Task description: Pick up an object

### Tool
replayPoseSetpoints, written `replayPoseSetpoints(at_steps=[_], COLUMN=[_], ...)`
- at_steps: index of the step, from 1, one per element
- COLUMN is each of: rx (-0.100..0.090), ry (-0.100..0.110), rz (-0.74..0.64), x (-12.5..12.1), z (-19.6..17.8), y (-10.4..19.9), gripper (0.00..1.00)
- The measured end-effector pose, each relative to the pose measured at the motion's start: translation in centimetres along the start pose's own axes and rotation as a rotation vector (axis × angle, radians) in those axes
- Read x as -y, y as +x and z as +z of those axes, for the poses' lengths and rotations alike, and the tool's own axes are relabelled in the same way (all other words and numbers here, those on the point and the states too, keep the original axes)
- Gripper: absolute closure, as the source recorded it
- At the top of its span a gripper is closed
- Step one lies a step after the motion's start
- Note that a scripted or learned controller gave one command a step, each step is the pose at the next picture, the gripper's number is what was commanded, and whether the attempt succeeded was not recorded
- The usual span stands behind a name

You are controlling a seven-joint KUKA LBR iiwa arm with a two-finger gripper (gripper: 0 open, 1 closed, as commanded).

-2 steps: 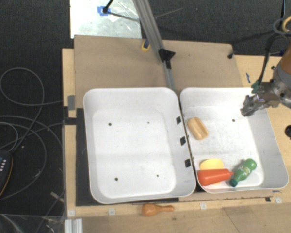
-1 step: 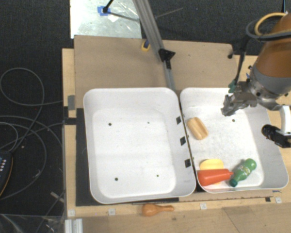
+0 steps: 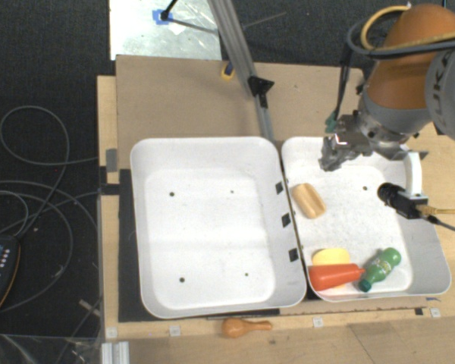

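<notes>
**Operator:** Hovering over the far end of the right bin [image 3: 440, 275] now. The gripper [image 3: 335, 156] sits above bare white floor, near the bin's back wall, and nothing is between it and the floor that I can make out. How wide the tool stands, I cannot tell; from this slant it reads as one dark lump.

**Observer:** What is there to take?

**Operator:** Four things, all in that same bin. A tan wooden block [image 3: 309, 200] lies just toward me from the gripper, close to the divider. Down at the near end sit a yellow piece [image 3: 330, 256], an orange carrot-shaped toy [image 3: 334, 276] and a green bottle [image 3: 380, 268], bunched so they touch or nearly touch. The left bin [image 3: 148, 158] holds nothing I would aim for.

**Observer:** Risks?

**Operator:** Descending straight from here would, I judge, close on nothing, since the block lies off to one side. Going for the block, its rounded shape could roll or skid toward the bin's wall when touched off-centre. In the near cluster, a finger may land on a neighbour and wedge or scatter the lot. A brown pear-shaped piece [image 3: 246, 325] already rests on the bench outside the bins.
</notes>
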State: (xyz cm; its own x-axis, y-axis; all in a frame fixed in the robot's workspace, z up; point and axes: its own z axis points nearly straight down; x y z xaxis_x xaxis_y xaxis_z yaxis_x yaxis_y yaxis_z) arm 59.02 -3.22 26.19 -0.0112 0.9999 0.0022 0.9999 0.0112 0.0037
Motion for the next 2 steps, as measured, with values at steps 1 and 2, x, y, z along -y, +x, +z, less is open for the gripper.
replayPoseSetpoints(at_steps=[1,2], rx=[0.0,0.0], ry=[0.003,0.002], rz=[0.001,0.0], x=[-0.6,-2.1], z=[1.3,2.6], y=[5.0,10.8], gripper=[1.0,1.0])
